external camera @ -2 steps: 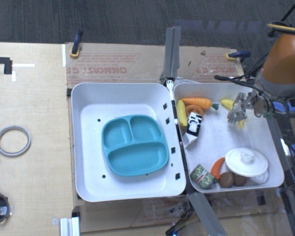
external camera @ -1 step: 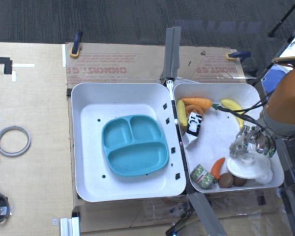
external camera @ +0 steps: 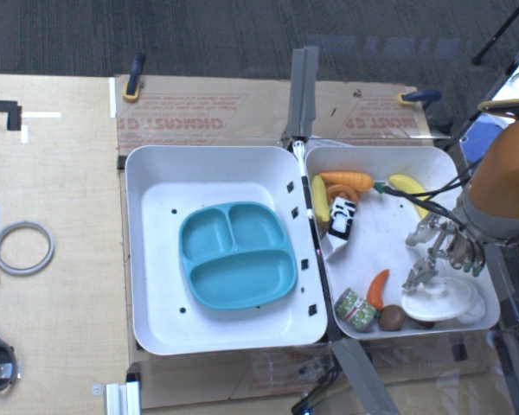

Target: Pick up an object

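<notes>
The thing nearest to the two-finger metal gripper (external camera: pixel 430 258) is a round white plate (external camera: pixel 445 299) of thin plastic, which lies flat in the near right corner of the right white bin (external camera: pixel 389 158). I judge it as the likely target, but the task names no object, so this is only a guess. Such a plate is light and stiff, but smooth and slippery, and it lies low on the floor of the bin. The only good place to take hold is its rim, with one finger over the edge and one under it; a grasp from above on the flat middle will probably slide off.

The gripper hangs just above the far left part of the plate. Its thin fingers look spread apart, and nothing is between them, so it is released and holds nothing.

Just beside the plate on the left lie a small brown round object (external camera: pixel 392 317), an orange-red carrot-like piece (external camera: pixel 377 287) and a green patterned small can (external camera: pixel 355 309). These are close together and may disturb a grasp. Farther back in the same bin are an orange toy carrot (external camera: pixel 346 181), two yellow bananas (external camera: pixel 319 199) and a black and white little box (external camera: pixel 341 217).

The left white bin (external camera: pixel 147 258) holds a blue divided plastic tray (external camera: pixel 238 254).
</notes>
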Available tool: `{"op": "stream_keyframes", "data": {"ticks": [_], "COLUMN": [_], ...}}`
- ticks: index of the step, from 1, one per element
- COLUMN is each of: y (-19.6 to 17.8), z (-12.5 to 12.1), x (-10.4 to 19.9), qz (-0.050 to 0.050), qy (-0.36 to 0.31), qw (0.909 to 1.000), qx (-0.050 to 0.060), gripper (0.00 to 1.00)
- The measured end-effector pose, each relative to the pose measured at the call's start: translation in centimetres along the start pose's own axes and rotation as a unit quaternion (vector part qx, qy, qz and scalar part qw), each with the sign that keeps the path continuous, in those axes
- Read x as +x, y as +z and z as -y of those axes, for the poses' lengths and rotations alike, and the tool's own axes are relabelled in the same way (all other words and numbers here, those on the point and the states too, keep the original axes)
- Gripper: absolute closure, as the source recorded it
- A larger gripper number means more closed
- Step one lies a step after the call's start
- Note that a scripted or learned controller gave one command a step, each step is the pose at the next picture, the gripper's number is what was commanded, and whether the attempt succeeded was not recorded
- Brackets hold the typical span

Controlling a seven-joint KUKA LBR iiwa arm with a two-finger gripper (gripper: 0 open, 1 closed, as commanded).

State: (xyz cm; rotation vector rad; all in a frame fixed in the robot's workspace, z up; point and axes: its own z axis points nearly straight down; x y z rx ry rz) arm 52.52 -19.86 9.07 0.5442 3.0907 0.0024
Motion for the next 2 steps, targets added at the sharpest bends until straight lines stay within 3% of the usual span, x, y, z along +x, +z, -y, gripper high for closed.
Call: {"op": "stream_keyframes", "data": {"ticks": [1, 2], "y": [0.2, 0.2], "z": [-4.6, -8.2], "x": [4.5, 8.0], "qz": [-0.003, -0.004], "qy": [0.076, 0.005], "qw": [0.9971, 1.0000], "qx": [0.001, 0.001], "gripper": [0.00, 0.00]}}
